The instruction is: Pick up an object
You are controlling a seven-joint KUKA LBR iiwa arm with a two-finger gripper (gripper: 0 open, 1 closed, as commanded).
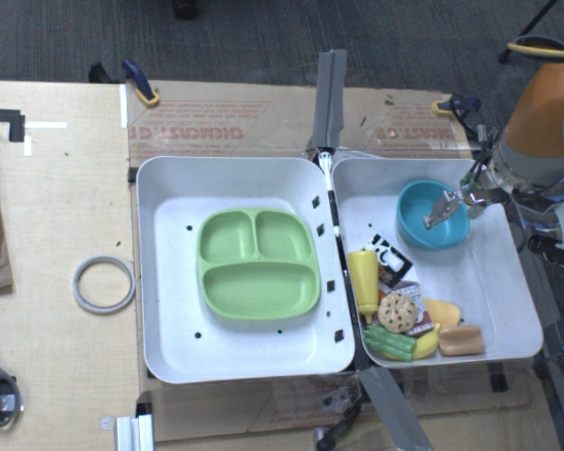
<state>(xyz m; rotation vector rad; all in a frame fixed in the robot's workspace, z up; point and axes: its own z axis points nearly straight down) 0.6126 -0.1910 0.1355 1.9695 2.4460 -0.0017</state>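
The pincer (444, 211) hung inside the blue bowl (430, 220) in the right bin (508, 280), seemingly reaching for its rim, though I couldn't tell how far it stood open.

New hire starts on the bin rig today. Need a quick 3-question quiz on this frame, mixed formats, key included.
1. True or false: the green three-compartment plastic plate lies in the right white bin.
2. The two-finger gripper is over which item?
A. round blue bowl
B. yellow bottle
C. chocolate-chip cookie
3. Fill in: the grey ring lies on the bench, to the ____ of both bins in the camera view.

Key: 1 false; 2 A; 3 left.
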